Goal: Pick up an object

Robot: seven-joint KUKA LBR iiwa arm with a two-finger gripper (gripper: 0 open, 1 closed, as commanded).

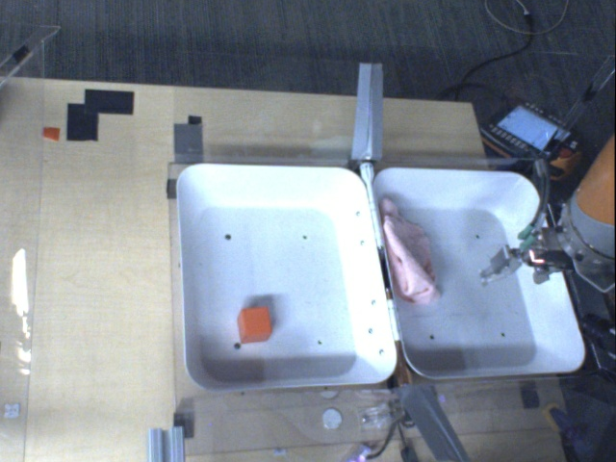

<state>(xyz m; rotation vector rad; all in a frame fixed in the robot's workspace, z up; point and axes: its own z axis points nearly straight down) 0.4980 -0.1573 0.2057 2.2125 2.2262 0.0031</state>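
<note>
Seemingly we hovered our gripper [502,263], fingers spread and empty, right of the cloth [408,258], lining up a grasp.

You are looking at a robotics lab: white bins [279,186] sitting on a wooden surface [87,287], cables [520,12] trailing over grey carpet [241,17].

Two white bins on a bench, seen from above.
A small orange block [255,324] lay in the left bin [207,258]. A crumpled pink cloth [408,256] lay against the right bin's [462,359] left wall, with the gripper [500,263] apart to its right.
</note>
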